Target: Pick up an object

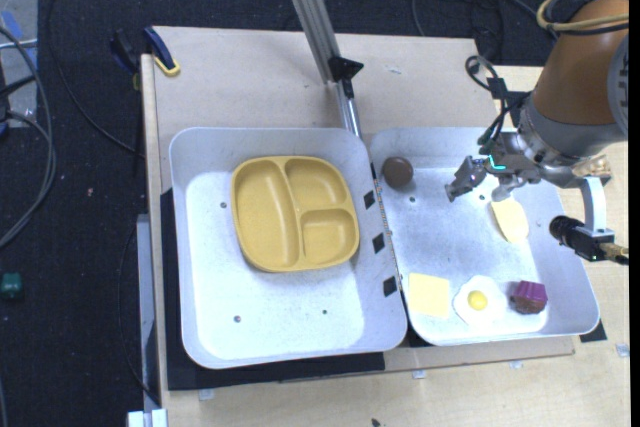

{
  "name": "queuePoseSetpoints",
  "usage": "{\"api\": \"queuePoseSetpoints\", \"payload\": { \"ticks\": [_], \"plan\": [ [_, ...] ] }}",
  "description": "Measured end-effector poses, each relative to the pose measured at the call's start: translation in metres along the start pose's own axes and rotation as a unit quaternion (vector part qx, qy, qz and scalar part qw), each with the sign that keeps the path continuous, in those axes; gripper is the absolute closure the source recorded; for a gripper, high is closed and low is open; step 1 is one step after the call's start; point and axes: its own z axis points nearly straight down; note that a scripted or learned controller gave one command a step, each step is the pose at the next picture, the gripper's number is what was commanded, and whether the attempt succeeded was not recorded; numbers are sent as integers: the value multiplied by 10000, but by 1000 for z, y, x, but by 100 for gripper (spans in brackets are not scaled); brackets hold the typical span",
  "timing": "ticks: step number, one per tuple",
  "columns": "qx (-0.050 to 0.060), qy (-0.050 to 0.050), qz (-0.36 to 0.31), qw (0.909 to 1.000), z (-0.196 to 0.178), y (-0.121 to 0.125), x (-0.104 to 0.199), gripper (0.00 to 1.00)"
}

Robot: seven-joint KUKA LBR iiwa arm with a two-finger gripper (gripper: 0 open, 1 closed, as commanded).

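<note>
Yellow tray [295,213], white bins [200,315], brown ball [398,172], purple block [529,296], pale-yellow square [430,295].

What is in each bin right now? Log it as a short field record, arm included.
left bin: yellow divided plate
right bin: brown ball, pale yellow wedge, yellow square slice, fried egg, purple piece
arm: reaches in from the right
gripper: over the right bin, between brown ball and pale yellow wedge
held: nothing visible

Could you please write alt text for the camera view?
The gripper hovers over the right bin, which holds a brown ball, two yellow pieces, a fried egg and a purple block. The left bin holds a yellow divided plate.
</note>
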Motion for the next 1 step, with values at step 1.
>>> {"api": "queuePoseSetpoints", "payload": {
  "ticks": [1],
  "plan": [
    [-7, -1, -1, 10000, -1, 0, 0, 0]
  ]
}}
